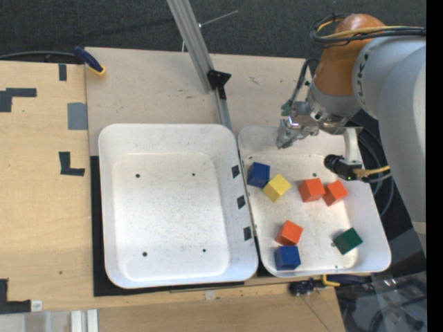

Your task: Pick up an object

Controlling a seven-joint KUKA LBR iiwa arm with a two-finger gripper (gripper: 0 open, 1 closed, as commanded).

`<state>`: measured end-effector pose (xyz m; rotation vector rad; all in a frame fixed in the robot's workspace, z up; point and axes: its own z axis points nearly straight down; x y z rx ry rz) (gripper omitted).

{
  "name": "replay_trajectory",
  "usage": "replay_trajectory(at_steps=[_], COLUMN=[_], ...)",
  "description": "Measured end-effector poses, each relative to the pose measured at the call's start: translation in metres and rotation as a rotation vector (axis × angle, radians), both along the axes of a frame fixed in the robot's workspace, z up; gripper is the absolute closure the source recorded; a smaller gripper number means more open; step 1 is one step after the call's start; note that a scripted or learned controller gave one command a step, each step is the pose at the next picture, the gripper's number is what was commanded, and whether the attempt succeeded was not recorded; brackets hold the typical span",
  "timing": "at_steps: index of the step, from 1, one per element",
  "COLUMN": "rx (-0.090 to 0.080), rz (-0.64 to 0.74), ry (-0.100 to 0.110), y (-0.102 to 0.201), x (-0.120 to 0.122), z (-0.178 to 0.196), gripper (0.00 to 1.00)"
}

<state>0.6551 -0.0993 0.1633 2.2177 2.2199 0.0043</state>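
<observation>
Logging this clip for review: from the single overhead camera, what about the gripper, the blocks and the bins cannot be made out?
- Gripper, camera view: small and dark, seen from above, so finger opening is unreadable.
- Whether the gripper touches the right bin: height cannot be judged.
- Two orange blocks: touching or just close, unclear.
- Blue block and orange block: they meet; contact uncertain.
- Arm: cut off by the right edge.

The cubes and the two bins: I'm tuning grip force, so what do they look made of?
The cubes, such as the yellow cube and the green cube, look like painted wood or hard plastic: flat matte colour, crisp edges, no glare. The left bin and right bin look like thin moulded plastic: white, faintly speckled, with rounded rolled rims. None of this is certain from above.
</observation>
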Motion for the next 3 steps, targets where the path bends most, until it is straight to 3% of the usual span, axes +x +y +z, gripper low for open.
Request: replay_trajectory(at_steps=[1,2,3], rx=[0.0,0.001,0.003], rz=[0.001,0.0,0.004], ry=[0.0,0.003,0.006], y=[0.007,0.007,0.05], x=[-0.007,-0.006,-0.035], z=[0.056,0.073,0.081], gripper=[1.0,1.0,1.0])
